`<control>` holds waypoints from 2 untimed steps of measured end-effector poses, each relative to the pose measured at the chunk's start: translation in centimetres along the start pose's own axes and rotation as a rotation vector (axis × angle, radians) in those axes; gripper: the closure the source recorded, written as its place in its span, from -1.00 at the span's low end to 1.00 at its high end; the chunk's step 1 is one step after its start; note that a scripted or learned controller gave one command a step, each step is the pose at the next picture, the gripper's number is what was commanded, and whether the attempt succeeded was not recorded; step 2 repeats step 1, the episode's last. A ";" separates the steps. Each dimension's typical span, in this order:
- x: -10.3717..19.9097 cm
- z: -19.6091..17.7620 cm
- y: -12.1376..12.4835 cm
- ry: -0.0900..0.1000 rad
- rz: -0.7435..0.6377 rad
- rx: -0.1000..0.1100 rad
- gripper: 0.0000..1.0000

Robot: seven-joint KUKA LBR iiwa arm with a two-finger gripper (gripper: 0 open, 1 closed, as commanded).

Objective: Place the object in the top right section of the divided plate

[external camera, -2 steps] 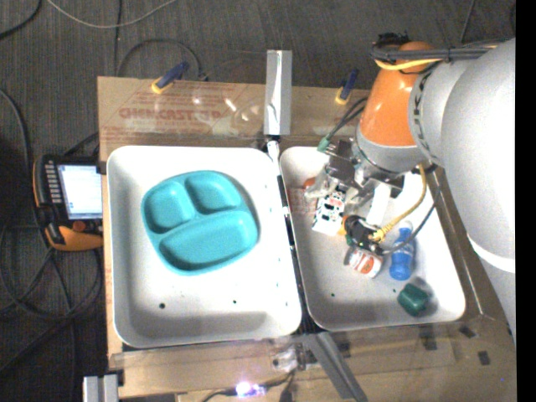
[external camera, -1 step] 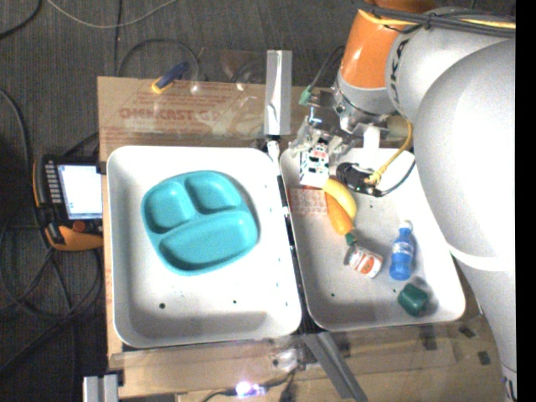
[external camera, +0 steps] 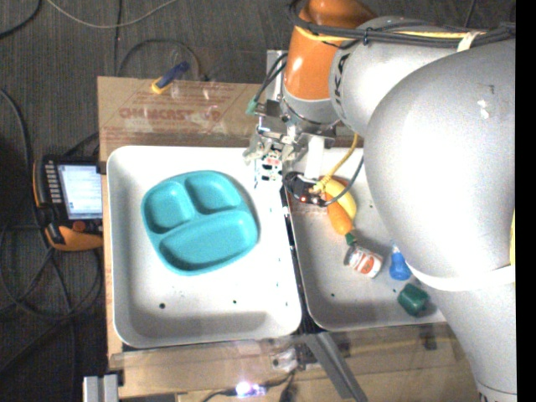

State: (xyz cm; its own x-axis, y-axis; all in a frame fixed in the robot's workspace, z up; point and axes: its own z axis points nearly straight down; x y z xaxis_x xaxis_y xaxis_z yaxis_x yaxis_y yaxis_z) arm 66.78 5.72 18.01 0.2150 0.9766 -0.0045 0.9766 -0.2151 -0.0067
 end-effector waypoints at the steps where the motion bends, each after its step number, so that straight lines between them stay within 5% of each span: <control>1: 5.7 -1.3 -1.2 0.001 -0.453 -0.003 1.00; 2: 5.7 -1.3 -1.2 0.001 -0.453 -0.003 1.00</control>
